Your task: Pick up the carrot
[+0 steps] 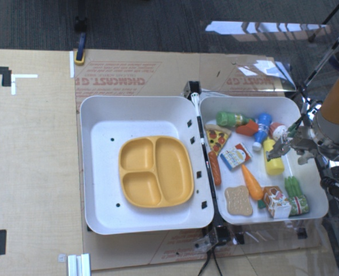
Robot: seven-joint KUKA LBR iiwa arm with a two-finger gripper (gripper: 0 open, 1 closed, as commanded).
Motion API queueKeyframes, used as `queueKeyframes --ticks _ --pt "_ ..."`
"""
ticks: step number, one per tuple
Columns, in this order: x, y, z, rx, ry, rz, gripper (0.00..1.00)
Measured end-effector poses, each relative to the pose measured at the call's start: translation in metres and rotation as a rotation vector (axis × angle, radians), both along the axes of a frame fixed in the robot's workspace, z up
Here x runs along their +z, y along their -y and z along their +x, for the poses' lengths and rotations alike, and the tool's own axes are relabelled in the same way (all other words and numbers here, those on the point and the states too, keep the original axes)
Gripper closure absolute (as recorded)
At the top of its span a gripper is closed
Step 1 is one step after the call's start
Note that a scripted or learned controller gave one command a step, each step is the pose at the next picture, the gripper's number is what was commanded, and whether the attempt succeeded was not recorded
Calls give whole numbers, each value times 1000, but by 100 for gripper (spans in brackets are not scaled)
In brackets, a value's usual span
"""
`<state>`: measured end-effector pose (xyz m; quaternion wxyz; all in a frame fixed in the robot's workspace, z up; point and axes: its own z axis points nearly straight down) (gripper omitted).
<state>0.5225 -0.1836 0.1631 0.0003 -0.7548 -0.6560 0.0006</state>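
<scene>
Carrot looks like light, stiff, slick toy plastic, lying aslant near the right bin's front edge; I'd pinch across its thick middle. My claw hovers nearby over the yellow block; can't tell its state.

The arm enters at three o'clock; its visible upper part is a broad rounded orange band, with pale grey housing directly below it; the wrist beneath is a cluster of grey and silver metal blocks with dark gaps between them; thin dark cables run from the wrist toward five o'clock; the claw points toward nine o'clock, built of slim dark grey metal fingers with a lighter, whitish patch near its base; finer markings are too small to tell.
</scene>
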Motion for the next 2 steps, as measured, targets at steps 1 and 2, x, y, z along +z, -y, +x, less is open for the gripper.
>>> queueKeyframes --ticks 1,2 --pt "-72 -41 -34 99 1 1 0" --pt "-62 -40 -32 95 4 0 100"
